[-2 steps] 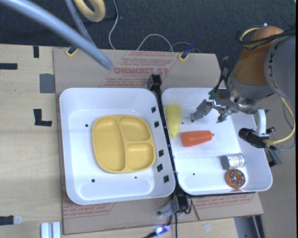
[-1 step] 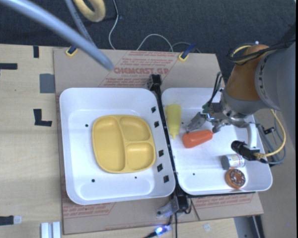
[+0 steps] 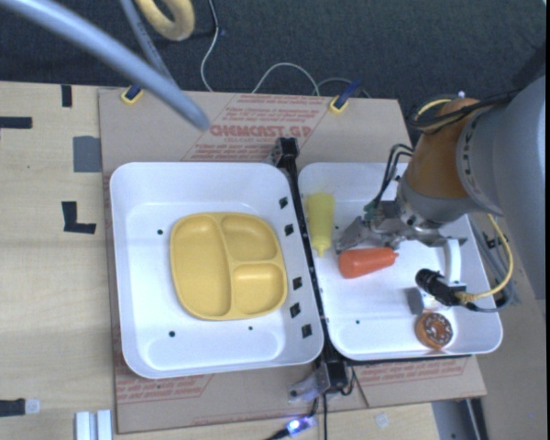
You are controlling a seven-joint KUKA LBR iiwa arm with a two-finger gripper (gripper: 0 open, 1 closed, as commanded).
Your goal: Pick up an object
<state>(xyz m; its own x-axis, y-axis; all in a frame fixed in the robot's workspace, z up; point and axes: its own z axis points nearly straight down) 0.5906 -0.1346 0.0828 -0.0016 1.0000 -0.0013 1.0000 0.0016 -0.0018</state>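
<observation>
The gripper (image 3: pixel 371 232) hangs low in the right bin (image 3: pixel 385 337), directly above the carrot (image 3: pixel 367 262); whether it is open cannot be told. The approach step looks underway (next: close squarely on the carrot). The cardboard (image 3: pixel 257 126) beyond reads "CHEMCAST".

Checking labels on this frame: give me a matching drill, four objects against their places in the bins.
Objects:
1. yellow plastic divided plate
2. orange plastic carrot
3. pale yellow corn cob
4. round brown glazed doughnut

Places:
A. right bin, against the divider wall
B. right bin, near front corner
C. middle of the left bin
D. middle of the right bin, just below the gripper

Pairs: 1-C, 2-D, 3-A, 4-B
</observation>
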